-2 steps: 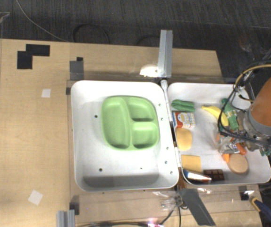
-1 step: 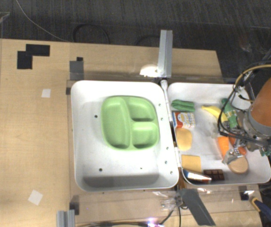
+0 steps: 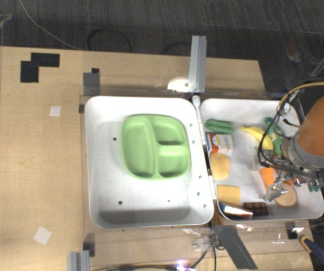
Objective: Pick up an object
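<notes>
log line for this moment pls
arm: over right bin | gripper: low, by orange piece and tan disc | grasp: unconfirmed | left bin: green tray

No text, brand or number can be read. The small carton [image 3: 220, 144] in the right bin [image 3: 314, 210], just right of the divided green tray [image 3: 154, 146], carries red and white printing, but it is too small to make out.

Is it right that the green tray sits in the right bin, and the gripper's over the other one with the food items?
Not quite. The camera view shows the green tray in the left bin. The gripper is over the right bin, the one with the food items.
</notes>
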You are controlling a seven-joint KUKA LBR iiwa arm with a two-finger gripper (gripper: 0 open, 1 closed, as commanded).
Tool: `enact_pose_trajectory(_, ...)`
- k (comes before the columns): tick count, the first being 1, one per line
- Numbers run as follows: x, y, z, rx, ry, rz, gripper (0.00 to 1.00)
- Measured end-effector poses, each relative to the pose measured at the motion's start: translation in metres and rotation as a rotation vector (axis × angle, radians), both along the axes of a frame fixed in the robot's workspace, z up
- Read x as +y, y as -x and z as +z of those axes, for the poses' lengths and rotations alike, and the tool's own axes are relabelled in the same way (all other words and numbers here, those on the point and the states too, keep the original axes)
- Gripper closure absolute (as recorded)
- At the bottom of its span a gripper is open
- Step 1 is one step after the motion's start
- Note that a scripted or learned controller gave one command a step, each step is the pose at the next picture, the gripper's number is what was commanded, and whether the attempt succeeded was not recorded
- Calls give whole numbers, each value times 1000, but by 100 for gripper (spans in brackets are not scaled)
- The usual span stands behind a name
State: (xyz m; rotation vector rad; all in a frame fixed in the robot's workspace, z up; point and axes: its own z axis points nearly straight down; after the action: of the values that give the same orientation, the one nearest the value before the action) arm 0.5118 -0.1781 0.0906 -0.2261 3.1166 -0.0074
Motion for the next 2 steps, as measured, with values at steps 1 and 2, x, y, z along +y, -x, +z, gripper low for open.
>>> enact_pose_trajectory(1,1,-6,15,-19,5,9,100)
enact_pose_trajectory(2,1,-6,14,-18,4,9,0)
